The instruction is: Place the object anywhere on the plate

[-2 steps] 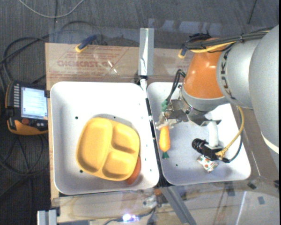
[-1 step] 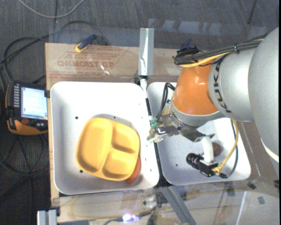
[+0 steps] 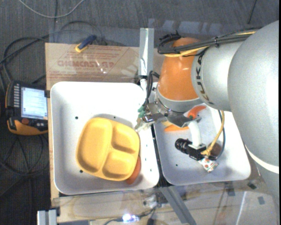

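Lettering recorded: "KUKA", in dark capitals running vertically on the grey arm (image 3: 203, 86), partly cut off by the orange band. Red printed lettering (mirrored or inverted, not legible) stood on the cardboard sheet (image 3: 91, 64) behind the left bin.

This looks like a robot lab: loose cables (image 3: 42, 6) on grey carpet, and a control screen (image 3: 32, 104) far left.
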You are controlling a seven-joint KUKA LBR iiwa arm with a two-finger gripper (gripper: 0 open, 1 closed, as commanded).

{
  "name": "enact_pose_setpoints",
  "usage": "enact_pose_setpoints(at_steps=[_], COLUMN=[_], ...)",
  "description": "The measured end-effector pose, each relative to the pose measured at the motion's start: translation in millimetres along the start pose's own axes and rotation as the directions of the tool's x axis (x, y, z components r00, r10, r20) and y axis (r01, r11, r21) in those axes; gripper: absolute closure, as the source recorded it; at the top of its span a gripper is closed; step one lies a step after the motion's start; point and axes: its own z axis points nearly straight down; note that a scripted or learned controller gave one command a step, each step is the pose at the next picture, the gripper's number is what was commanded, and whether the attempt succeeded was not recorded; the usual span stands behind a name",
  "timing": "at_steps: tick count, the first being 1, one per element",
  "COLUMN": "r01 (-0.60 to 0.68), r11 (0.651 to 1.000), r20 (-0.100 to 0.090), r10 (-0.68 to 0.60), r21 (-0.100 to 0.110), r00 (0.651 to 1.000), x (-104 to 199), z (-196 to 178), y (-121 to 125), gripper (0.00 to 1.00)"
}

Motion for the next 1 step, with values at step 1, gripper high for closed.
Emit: enact_pose_setpoints(at_steps=[1], r01=[0.353], r11=[0.936], r20=[0.002], r10=[-0.353], r21=[-0.001], r00=[0.936], x=[-55.4], z=[-0.9], y=[-46.6], gripper=[1.00])
